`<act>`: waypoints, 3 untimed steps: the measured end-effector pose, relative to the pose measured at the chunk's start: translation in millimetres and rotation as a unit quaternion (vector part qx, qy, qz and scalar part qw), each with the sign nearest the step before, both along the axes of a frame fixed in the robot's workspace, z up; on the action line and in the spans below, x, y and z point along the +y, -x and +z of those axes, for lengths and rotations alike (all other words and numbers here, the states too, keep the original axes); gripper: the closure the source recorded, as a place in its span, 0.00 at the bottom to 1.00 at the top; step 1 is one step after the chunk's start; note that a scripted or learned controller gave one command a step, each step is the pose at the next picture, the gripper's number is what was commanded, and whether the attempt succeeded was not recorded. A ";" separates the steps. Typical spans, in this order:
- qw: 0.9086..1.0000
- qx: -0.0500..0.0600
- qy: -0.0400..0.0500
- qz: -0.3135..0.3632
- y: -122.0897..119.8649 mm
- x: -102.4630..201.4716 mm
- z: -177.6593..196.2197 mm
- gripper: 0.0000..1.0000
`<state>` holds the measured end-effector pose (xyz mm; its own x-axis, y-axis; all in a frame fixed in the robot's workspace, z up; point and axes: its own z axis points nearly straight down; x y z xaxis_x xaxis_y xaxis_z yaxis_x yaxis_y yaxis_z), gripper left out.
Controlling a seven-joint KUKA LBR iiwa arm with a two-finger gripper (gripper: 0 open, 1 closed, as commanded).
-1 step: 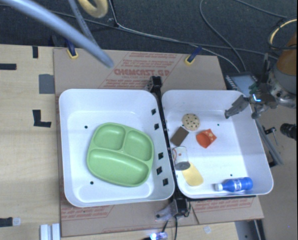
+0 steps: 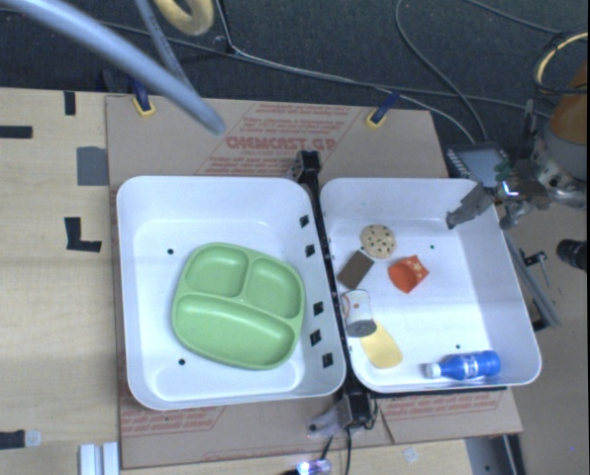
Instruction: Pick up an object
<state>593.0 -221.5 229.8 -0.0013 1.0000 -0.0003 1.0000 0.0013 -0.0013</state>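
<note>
Cardboard-covered bench, two white bins, left bin with green divided plate, right bin with cookie at 11 o'clock, blue bottle at 5 o'clock, my gripper over its 2 o'clock rim, jaw state cannot be told.

Green divided plate in left bin; cookie, blue bottle in right bin.

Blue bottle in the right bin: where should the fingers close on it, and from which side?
Grip the blue bottle across the middle of its body, coming straight down. It lies on its side along the right bin's near wall, white cap toward the yellow piece, so close across its narrow width. The gripper is at the far corner.
</note>
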 end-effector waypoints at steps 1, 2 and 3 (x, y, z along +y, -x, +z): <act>1.000 0.002 0.000 0.000 0.0 6.7 -45.3 0.00; 1.000 0.002 0.000 0.001 0.4 12.3 -90.0 0.00; 1.000 -0.005 0.000 0.000 -2.7 12.8 -136.9 0.00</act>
